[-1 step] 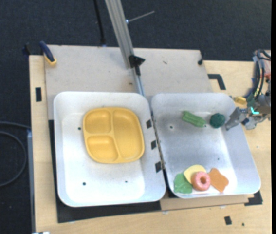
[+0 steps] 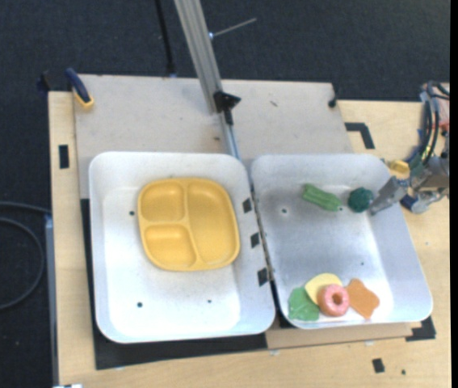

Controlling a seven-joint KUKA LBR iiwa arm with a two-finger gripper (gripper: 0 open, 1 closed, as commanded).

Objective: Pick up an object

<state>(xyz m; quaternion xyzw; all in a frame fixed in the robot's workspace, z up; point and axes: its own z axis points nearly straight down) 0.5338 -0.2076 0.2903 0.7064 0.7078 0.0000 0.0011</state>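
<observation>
Holding six toys [image 2: 335,300], right bin [image 2: 398,257]; one yellow tray [image 2: 188,222], left bin [image 2: 115,297].

Nothing to read here, folks: no words, labels, brands or numbers can be made out on anything. The yellow plate [image 2: 189,223] is plain, the white bin [image 2: 115,297] under it is plain, and the toys in the bin to its right carry no lettering that can be made out at this sharpness.
</observation>
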